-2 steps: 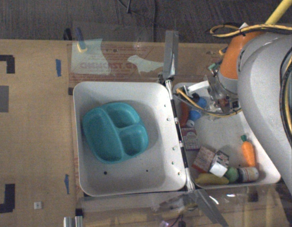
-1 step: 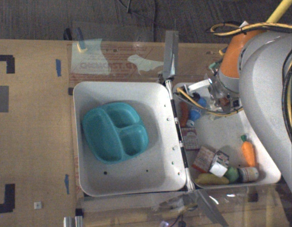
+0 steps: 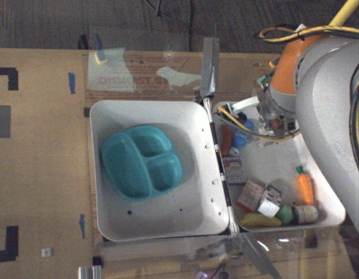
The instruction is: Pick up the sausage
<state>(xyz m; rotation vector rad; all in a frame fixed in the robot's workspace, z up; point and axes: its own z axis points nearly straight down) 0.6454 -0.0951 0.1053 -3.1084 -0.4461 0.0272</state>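
Nearest the camera, the yellow banana-shaped toy (image 3: 259, 220) and the orange plastic carrot (image 3: 305, 188) sat along the front of the right white bin (image 3: 284, 161). Further back, the reddish-brown sausage (image 3: 226, 139) lay against that bin's left wall, not picked up, so I'd say the whole grab was left to do. The gripper (image 3: 271, 124) hung near it, buried under cables; couldn't tell if it was wide or closed.

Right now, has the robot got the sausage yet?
Not yet, as far as I can see. The reddish-brown sausage lies in the right bin, against its left wall. The pincer hangs over that bin's top end, beside the sausage, and I can't make out anything in it. Done: the arm has reached the correct bin. Left: grabbing and lifting.
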